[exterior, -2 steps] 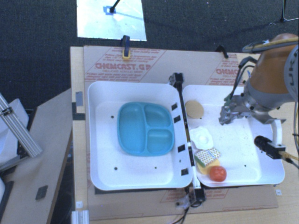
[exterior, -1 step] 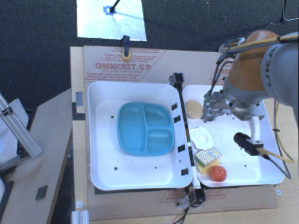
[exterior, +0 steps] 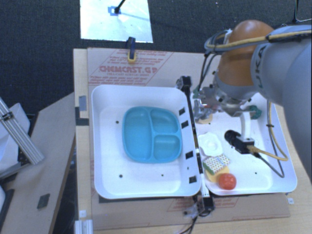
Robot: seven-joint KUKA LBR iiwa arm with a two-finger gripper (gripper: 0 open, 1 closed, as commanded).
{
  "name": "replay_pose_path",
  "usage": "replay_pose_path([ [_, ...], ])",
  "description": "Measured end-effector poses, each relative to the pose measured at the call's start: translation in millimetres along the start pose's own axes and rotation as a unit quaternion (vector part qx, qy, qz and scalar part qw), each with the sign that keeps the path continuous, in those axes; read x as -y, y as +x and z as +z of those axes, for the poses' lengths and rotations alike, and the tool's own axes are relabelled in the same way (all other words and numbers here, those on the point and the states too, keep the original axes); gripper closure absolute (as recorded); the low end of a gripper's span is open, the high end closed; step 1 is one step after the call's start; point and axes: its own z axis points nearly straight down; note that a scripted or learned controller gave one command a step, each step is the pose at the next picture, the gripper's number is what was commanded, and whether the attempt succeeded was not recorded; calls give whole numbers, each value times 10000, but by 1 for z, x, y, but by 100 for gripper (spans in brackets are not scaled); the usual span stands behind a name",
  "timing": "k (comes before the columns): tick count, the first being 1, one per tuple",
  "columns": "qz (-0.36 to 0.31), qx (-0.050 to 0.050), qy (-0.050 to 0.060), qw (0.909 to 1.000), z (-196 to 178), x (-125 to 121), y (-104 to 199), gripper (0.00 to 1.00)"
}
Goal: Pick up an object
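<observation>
Jaws' state can't be told; gripper (exterior: 204,110) sits low in right bin (exterior: 282,172), near divider, w/ arm covering bin's back. Near front: red tomato-like ball (exterior: 226,181), checkered block (exterior: 216,163), white piece (exterior: 210,143). Left bin (exterior: 105,130) holds blue divided plate (exterior: 151,133). Greenish item (exterior: 255,112) partly hidden.

The grey arm (exterior: 287,57) reaches in from the right, its orange-banded wrist bent downward, pincer (exterior: 204,107) low.

light: bright, even | glare: white bins (exterior: 105,145) | shadows: soft | focus: slightly soft
</observation>
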Motion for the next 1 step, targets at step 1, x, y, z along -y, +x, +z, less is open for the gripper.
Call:
replay_pose_path([
  [1,1,-5,-1,10000,-1,-21,61,100],
])
